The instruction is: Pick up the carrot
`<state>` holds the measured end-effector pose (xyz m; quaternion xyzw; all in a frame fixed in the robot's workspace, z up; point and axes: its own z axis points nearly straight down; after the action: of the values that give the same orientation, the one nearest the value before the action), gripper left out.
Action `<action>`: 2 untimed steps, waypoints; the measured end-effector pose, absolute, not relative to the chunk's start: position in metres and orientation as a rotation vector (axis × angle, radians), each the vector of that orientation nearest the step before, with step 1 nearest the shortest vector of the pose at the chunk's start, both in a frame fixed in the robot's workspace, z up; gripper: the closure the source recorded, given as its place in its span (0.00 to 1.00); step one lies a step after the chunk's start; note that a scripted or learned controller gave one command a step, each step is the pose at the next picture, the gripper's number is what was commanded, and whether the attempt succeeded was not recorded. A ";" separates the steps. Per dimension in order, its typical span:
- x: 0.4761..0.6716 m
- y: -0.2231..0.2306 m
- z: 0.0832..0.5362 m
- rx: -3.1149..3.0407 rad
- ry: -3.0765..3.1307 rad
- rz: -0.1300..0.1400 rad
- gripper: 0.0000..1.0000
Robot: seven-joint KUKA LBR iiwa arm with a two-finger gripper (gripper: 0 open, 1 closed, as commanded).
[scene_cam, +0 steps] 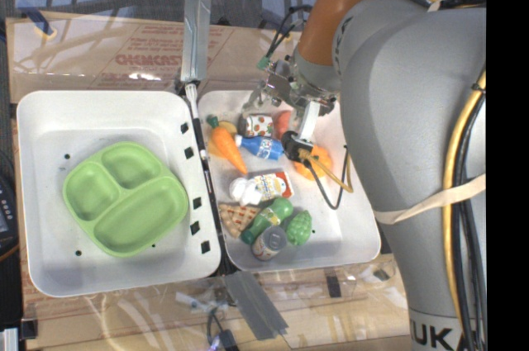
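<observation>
Subject item: the carrot lies flat on the floor of the right bin, in its left half, close to the wall that borders the left bin.

Orientation: the long axis runs diagonally. The green leafy end points to the upper left, toward the dividing wall. The orange tip points to the lower right, into the clutter.

Neighbours: a blue-and-white bottle lies just beside the carrot's right flank, apparently touching it. A small patterned can stands just above that bottle. A white bottle with a yellow label lies near the tip. The items appear loosely strewn rather than arranged, which would account for the carrot's slant.

Gripper: positioned over the upper part of the right bin, above and to the right of the carrot and apart from it. Nothing is seen held. Whether the claw is spread or pressed together cannot be told.

Left bin: holds a green divided plate, well apart from the work.

Assessment: the carrot is not yet grasped. The wall-side flank looks the freer one for an approach across the axis.
</observation>
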<state>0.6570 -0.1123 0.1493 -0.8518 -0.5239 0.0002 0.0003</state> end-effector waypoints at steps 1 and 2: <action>0.639 -0.021 0.192 -2.704 -1.593 0.002 0.00; 0.629 -0.058 0.190 -2.766 -1.476 0.013 0.00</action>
<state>0.6290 -0.0575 0.1905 -0.8822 -0.4708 0.0040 0.0033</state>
